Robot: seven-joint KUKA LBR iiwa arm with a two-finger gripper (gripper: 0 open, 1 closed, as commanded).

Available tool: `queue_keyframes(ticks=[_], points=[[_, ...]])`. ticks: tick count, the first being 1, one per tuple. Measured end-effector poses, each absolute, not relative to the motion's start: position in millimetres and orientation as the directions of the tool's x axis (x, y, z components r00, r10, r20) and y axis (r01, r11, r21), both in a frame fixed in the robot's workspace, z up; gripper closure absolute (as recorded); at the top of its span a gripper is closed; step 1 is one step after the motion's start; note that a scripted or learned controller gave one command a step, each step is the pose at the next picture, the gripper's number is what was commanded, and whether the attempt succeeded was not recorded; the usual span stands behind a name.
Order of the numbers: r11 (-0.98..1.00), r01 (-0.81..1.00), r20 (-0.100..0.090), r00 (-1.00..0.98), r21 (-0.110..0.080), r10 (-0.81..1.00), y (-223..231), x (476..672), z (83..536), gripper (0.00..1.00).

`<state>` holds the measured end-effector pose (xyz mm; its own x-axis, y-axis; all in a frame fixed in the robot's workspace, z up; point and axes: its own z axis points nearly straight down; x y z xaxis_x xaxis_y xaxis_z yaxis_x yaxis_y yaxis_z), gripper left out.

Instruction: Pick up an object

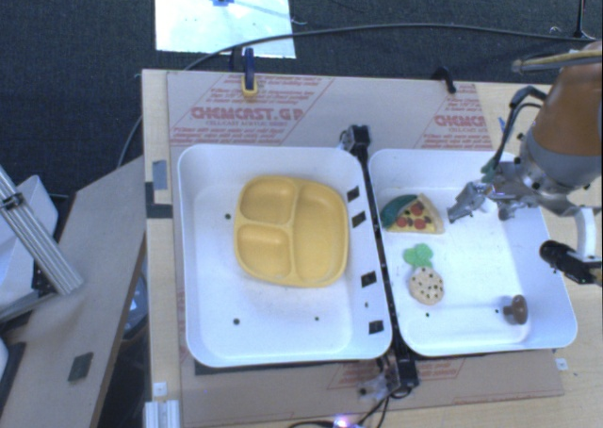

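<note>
End effector [468, 202] hangs over the right bin [542, 322], can't tell its state. Toy pizza slice [413, 214] lies just left of it, toy pineapple [424, 277] nearer, yellow divided plate [290, 230] in left bin [203, 322].

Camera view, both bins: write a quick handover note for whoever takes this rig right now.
Gripper: over the right bin, holding nothing; finger state unclear.
Right bin: pizza slice near the divider, pineapple below it, small brown piece near the front right corner.
Left bin: yellow plate.
Done: nothing picked up.
Left: lower onto an object, probably the pizza slice, which lies closest, grip and lift.
</note>
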<state>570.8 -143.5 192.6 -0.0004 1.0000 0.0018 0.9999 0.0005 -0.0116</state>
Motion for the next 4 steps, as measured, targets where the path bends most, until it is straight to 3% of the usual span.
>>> queue_keyframes(ticks=[1, 3, 4], points=[[0.003, 1.000, 0.000, -0.003, 0.001, 1.000, -143, 573.9, 200, 0.00], [0.000, 1.000, 0.000, 0.000, 0.000, 1.000, -140, 574.7, 86, 0.00], [0.000, 1.000, -0.001, 0.000, 0.004, 1.000, -140, 575.9, 99, 1.00]])
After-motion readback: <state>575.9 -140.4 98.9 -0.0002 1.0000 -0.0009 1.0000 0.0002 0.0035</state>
